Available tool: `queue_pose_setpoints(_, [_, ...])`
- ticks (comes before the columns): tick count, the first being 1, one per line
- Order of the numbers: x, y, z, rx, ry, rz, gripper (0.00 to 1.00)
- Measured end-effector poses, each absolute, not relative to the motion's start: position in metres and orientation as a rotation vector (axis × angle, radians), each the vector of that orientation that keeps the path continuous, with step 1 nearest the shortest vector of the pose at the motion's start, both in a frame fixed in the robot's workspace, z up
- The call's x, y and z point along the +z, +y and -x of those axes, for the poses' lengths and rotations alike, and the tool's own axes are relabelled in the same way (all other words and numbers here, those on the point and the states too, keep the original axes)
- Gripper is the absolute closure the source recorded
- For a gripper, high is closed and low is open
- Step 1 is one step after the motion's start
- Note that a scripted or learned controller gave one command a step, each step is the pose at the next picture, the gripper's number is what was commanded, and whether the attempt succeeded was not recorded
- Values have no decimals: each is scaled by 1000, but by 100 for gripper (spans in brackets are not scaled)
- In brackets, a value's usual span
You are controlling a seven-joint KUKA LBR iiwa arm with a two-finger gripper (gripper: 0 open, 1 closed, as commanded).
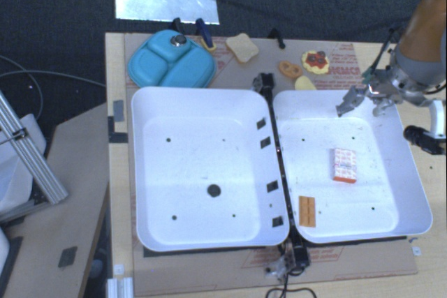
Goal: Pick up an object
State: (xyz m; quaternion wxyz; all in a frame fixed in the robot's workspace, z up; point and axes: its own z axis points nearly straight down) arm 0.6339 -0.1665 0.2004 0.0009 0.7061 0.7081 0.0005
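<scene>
The jaws [363,100], seemingly spread and empty, hang well beyond the small carton [344,165] below them, so a straight descent would likely grasp nothing.

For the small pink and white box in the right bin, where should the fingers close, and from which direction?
Grip the box across its two long sides, coming straight down from above. It lies flat on the floor of the right bin, so only a top approach reaches it. Its narrow width probably suits a two-finger grip, and there is bare floor on both sides for the fingers. The gripper is near the bin's far rim, apart from it.
</scene>
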Motion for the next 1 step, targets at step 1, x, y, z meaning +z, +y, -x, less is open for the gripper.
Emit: queue_pose_setpoints(1, [82,-156,-538,4,2217,-2220,0])
